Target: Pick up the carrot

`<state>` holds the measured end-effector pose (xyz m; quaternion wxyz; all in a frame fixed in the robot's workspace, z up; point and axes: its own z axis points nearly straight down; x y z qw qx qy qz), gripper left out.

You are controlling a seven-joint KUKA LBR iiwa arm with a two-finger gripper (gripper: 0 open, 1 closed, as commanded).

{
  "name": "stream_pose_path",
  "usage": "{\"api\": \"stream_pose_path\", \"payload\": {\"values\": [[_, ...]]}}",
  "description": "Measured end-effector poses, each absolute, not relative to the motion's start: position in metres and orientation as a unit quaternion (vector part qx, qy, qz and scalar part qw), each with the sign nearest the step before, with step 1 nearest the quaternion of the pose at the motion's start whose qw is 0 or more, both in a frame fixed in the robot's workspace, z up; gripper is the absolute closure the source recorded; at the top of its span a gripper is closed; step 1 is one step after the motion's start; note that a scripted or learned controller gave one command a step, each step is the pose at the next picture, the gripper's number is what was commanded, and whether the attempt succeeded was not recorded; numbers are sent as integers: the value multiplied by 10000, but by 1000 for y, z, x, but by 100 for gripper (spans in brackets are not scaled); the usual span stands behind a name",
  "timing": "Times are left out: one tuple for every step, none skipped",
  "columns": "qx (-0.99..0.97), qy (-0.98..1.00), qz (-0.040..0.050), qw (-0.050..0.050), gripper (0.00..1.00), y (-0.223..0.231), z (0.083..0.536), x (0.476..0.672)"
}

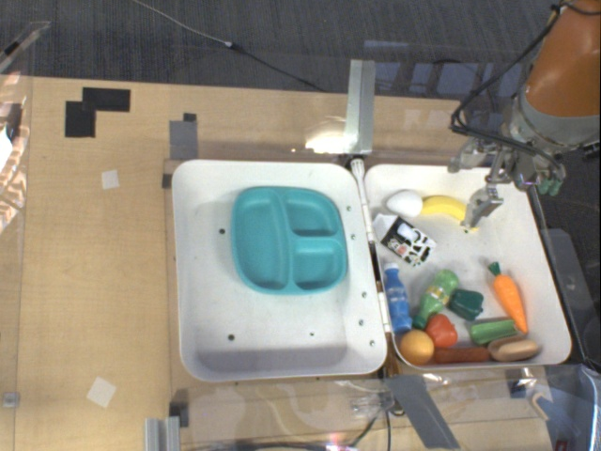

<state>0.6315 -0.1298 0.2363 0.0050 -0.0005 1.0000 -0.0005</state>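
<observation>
Presently the carrot point(509, 299) lies in the right bin point(545, 242) near its right wall, leafy end up-frame, well apart from the pincer point(479, 209), which hangs by the banana point(443, 209); its state cannot be told. A grasp across the tapered, smooth orange body is advised, clear of the green vegetable point(492, 330) beside its tip.

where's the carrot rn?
In the camera view, the carrot lies in the right bin, near its right wall, just above the green vegetable and bread roll. The gripper hovers up-left by the banana.
</observation>
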Motion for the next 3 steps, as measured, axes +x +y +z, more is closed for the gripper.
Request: {"api": "stream_pose_path", "payload": {"values": [[-714,9974,-7,20,0,-199,161,604],[-497,9987,-21,83,0,-206,90,579],[-533,9985,-34,116,100,-204,103,582]]}}
